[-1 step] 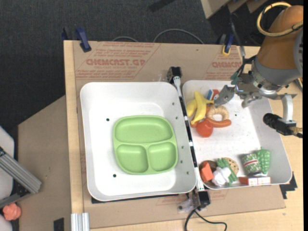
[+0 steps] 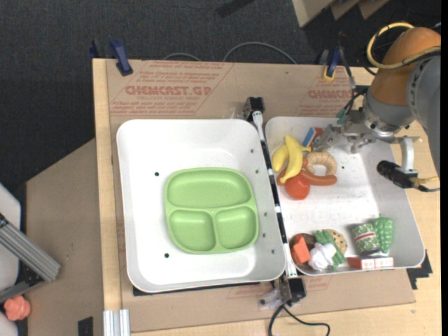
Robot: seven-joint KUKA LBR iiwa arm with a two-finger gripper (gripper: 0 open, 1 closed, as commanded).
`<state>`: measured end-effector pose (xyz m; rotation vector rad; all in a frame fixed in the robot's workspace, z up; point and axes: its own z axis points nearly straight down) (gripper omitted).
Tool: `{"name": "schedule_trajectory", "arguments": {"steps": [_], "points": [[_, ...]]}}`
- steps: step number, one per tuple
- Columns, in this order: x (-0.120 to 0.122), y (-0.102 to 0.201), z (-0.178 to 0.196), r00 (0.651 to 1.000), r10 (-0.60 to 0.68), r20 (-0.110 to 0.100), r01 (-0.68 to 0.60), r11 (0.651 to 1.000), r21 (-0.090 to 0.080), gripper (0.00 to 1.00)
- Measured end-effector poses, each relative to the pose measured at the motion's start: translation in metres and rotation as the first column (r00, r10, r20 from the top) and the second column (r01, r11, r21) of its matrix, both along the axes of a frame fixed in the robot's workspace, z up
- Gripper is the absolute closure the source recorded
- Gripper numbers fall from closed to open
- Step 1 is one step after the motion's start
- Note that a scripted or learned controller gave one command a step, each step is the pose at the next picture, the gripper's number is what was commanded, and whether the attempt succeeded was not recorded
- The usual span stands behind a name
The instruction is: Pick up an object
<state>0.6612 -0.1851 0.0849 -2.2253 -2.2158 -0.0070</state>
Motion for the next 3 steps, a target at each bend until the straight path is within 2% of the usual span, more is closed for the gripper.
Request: {"name": "schedule_trajectory", "arguments": {"steps": [1, 2, 3], "points": [[0.006, 0.058, 0.003, 1.000, 0.007, -0.009, -0.007, 1.000, -0.010, 0.00], [0.004, 0.080, 0.002, 1.000, 0.005, -0.013, -0.005, 1.000, -0.013, 0.00], [0.004, 0.080, 0.002, 1.000, 0.004, -0.013, -0.004, 1.000, -0.011, 0.00]]}}
